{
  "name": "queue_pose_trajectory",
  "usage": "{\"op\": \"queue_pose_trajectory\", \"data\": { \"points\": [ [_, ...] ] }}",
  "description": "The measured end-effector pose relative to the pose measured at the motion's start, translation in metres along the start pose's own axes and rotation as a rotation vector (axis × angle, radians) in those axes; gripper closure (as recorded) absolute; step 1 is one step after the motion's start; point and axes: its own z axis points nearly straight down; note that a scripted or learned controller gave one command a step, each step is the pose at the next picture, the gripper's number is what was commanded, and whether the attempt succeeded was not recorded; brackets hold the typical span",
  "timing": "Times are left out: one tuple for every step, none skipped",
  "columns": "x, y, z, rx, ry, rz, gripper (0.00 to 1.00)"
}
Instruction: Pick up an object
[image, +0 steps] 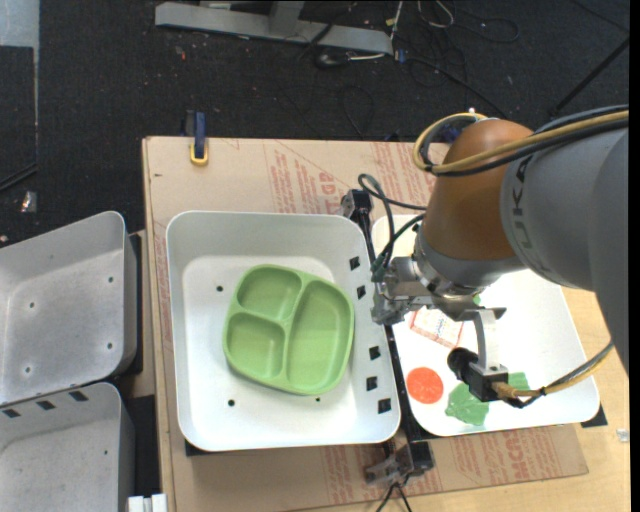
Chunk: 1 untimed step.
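The arm (520, 200) hides much of the right bin (560, 330).

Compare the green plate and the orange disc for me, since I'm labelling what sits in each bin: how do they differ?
The green plate is large and split into three compartments; the orange disc is small, flat and undivided. The plate lies alone in the left bin, while the disc lies in the right bin beside a green object, close under the arm. The plate is a rounded rectangle, the disc round. Both lie flat on white bin floors.
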Motion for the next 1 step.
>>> {"op": "queue_pose_trajectory", "data": {
  "points": [
    [0.0586,-0.0014,0.0019,0.0,0.0,-0.001,1.0]
  ]
}}
